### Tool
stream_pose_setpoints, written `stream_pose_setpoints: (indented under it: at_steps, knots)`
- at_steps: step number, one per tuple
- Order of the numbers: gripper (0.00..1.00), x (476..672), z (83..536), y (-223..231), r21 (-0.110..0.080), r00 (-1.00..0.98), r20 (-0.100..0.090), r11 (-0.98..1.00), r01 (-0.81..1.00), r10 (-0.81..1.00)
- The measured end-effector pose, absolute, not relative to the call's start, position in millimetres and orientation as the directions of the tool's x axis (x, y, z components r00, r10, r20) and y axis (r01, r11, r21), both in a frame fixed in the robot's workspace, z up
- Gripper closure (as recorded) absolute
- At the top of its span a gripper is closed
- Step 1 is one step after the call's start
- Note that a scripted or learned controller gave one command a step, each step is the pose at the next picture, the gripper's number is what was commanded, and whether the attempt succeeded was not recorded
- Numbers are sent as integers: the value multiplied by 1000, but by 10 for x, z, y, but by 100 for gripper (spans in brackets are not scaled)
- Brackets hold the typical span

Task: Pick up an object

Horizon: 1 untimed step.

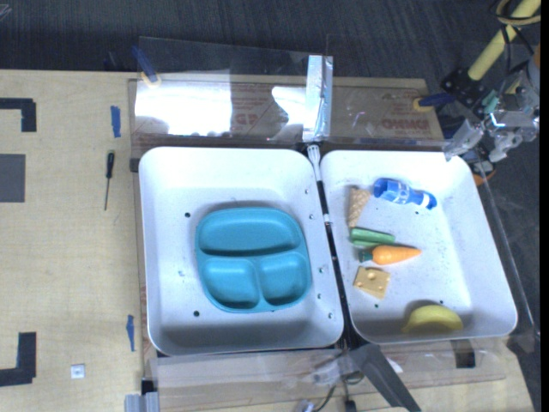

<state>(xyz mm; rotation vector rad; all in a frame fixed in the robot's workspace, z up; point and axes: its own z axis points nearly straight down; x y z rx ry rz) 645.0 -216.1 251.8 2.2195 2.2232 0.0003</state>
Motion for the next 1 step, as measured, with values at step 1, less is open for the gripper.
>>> stream_pose_setpoints:
  at_steps: [1]
  knots:
    - [0,6530,3474,-2037,7,-202,-5,202,979,979]
